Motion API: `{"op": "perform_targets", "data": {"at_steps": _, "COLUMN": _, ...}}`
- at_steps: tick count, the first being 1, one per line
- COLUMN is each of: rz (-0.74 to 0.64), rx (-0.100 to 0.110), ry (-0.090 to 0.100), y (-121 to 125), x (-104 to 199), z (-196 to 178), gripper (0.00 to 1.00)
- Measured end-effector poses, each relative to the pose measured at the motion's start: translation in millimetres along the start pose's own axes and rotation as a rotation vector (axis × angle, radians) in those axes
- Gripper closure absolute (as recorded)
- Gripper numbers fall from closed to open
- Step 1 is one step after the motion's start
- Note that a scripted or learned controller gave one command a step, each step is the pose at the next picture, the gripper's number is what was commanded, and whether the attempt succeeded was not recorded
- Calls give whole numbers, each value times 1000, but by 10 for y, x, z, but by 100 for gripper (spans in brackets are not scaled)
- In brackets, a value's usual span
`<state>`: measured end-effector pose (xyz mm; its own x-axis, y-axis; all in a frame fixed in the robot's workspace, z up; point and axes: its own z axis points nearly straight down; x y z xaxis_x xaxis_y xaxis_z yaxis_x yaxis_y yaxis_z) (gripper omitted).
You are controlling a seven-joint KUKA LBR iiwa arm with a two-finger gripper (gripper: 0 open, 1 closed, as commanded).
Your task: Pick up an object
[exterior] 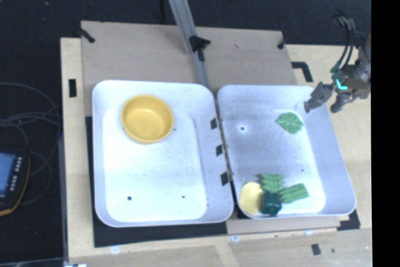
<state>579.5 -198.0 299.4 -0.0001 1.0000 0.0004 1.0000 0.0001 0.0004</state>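
Yellow bowl [147, 118] in left bin [112, 153].

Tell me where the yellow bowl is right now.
In the camera view, the yellow bowl sits in the upper-left part of the left bin, apart from the green items clustered in the right bin.

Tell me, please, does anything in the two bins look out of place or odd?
Nothing looks damaged or spilled. The yellow bowl sits upright in the left bin. In the right bin, a green leaf lies alone, while several small toys crowd the near corner.
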Motion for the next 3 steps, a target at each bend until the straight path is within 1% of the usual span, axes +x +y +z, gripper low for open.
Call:
{"op": "perform_targets", "data": {"at_steps": 1, "rz": 0, "rx": 0, "ry": 0, "y": 0, "x": 0, "z": 0, "gripper": 0}}
{"op": "perform_targets", "data": {"at_steps": 2, "rz": 1, "rx": 5, "ry": 0, "y": -44, "x": 21, "z": 617, "gripper": 0}}
{"op": "perform_targets", "data": {"at_steps": 3, "rz": 1, "rx": 5, "ry": 0, "y": 5, "x": 34, "z": 1224, "gripper": 0}}
